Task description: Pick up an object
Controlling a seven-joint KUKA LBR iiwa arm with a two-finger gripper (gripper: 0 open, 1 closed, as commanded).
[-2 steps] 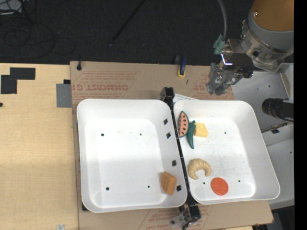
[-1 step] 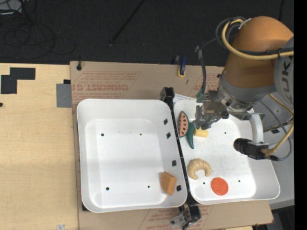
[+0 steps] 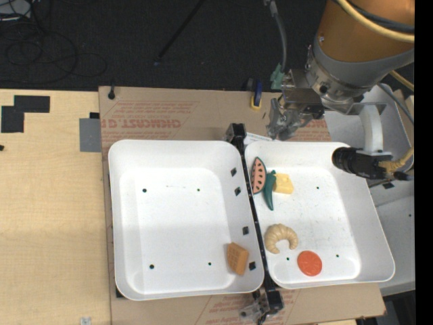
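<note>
Arm (image 3: 358,32): the grey body with its orange band is seen at the upper right, reaching in over the far edge of the right bin.
Gripper (image 3: 283,128): it is held above the far left corner of the right bin (image 3: 352,202), pointing downward; nothing is seen between the fingers, and whether they are spread or closed cannot be told.
Watermelon slice (image 3: 258,175): it is laid against the left wall of the right bin, its long axis running from far to near.
Green piece (image 3: 269,189): it is set just beside the watermelon slice, narrow, its long axis also far to near, with the tapered end toward the near side.
Yellow block (image 3: 283,184): it is placed touching the green piece on the right.
Croissant (image 3: 280,237): it is laid nearer the front, curved, with its ends turned toward the near side.
Orange disc (image 3: 310,263): it is laid flat near the front wall, just right of the croissant.
Left bin (image 3: 169,181): a tan wedge (image 3: 237,258) is kept in its near right corner.
</note>
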